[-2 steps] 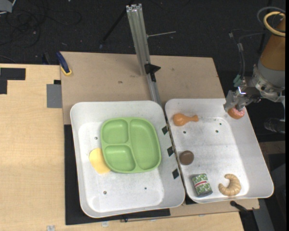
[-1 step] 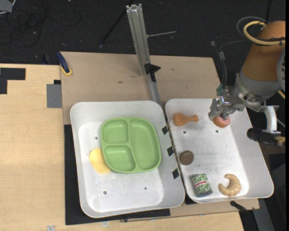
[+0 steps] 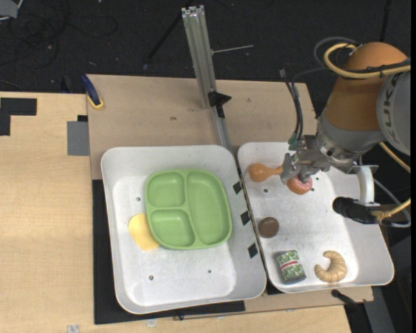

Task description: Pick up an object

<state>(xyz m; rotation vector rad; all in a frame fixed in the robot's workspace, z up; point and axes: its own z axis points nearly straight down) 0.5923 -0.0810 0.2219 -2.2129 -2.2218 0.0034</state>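
Down in the right bin — pincer right over a pink item near the far wall; grip unreadable. Reaching step by the look of it — next needs a firm close, then lift.

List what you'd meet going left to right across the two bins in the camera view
yellow piece → green divided plate → brown round piece → green can → croissant

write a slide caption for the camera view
Grey KUKA arm's gripper hovers by a pink round object in the right white bin; green divided plate sits left.
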